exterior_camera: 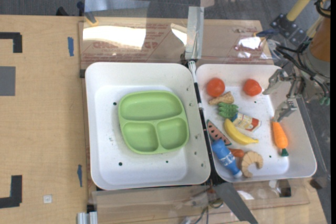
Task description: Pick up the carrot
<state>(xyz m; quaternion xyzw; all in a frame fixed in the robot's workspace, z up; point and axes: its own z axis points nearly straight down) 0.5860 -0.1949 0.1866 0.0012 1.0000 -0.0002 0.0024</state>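
The orange carrot (280,136) with a small green stem end lies along the right side of the right bin (302,165), pointing toward the front. My gripper (278,101) hangs just behind the carrot, near the bin's right wall. Its two fingers (286,109) are spread open with nothing between them, a short gap above the carrot's top end.
The right bin also holds two red tomatoes (215,86) (252,87), a green vegetable (227,110), a banana (239,133), a watermelon slice (214,132), a blue bottle (224,155) and a croissant (251,161). A green divided plate (153,121) sits in the left bin (100,113).
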